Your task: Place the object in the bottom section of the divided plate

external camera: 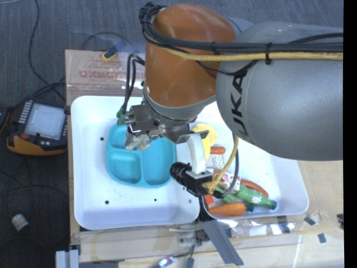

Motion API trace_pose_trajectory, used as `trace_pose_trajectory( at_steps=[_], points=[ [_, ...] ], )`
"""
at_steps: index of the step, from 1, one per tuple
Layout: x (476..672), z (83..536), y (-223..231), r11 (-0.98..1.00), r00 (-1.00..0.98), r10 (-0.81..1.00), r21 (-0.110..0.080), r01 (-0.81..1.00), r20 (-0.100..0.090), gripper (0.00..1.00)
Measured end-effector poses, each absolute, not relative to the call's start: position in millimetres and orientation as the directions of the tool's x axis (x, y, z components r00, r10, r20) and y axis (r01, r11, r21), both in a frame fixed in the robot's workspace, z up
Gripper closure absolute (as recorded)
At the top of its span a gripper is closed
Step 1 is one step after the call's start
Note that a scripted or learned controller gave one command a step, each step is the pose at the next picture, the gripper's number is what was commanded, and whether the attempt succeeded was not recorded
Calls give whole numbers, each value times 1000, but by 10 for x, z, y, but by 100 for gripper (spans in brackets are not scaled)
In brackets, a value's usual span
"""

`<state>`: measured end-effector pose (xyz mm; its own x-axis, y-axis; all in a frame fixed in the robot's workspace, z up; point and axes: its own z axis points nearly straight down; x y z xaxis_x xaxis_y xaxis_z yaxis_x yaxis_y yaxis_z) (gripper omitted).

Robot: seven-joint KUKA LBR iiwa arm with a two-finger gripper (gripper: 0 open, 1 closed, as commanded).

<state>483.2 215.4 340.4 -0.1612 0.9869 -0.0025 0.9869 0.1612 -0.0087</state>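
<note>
A light blue divided plate (133, 169) lies in the left white bin (95, 205), toward that bin's right side. The big orange and grey wrist hangs over its upper right part. My gripper (138, 143) comes down from under the wrist and sits low over the plate's upper middle, near the ridge between the sections. Something pale grey shows at its tip, too small to identify. The plate's lower sections look bare. The arm hides the plate's upper right corner.
The right bin (295, 200) holds an orange carrot (226, 209), a green bottle (255, 200), a red item (254, 186), a yellow toy (206, 134) and a small packet (215, 159). A black fitting (187, 176) on the arm hangs over the bins' shared edge.
</note>
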Motion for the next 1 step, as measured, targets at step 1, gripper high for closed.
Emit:
trace_pose_trajectory(
  at_steps=[1],
  points=[
    [4832,3404,2153,161,-161,987,-9,987,-3,0]
  ],
)
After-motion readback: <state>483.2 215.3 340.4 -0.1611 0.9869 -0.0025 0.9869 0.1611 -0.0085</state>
